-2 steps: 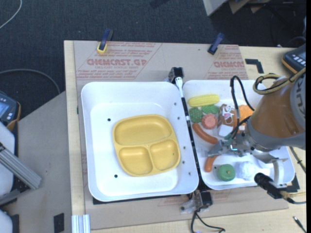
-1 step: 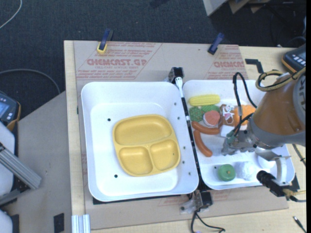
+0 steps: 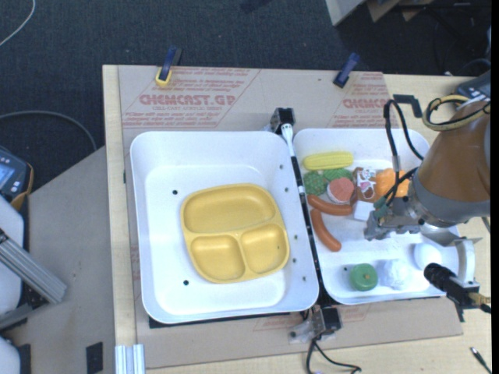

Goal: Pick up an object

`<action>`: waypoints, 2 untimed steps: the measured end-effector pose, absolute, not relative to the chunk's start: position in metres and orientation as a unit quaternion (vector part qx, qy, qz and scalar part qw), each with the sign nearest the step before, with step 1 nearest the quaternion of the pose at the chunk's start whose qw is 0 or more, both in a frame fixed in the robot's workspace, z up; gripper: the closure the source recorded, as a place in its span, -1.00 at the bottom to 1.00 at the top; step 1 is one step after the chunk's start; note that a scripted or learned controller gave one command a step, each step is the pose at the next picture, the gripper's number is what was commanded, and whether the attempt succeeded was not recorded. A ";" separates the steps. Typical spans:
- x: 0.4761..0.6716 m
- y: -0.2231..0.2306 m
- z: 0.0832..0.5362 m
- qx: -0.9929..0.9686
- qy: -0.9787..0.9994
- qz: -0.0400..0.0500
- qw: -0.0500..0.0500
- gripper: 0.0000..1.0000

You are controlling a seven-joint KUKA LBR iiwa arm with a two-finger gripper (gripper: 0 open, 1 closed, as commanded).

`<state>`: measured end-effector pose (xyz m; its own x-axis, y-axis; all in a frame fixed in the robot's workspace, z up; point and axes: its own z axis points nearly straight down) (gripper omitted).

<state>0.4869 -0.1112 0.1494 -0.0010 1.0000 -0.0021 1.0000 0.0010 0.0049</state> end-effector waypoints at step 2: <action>0.489 -0.117 0.226 0.707 0.707 0.001 0.002 1.00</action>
<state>0.4889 -0.1166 0.2257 -0.0009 1.0000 -0.0018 1.0000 0.0009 0.0045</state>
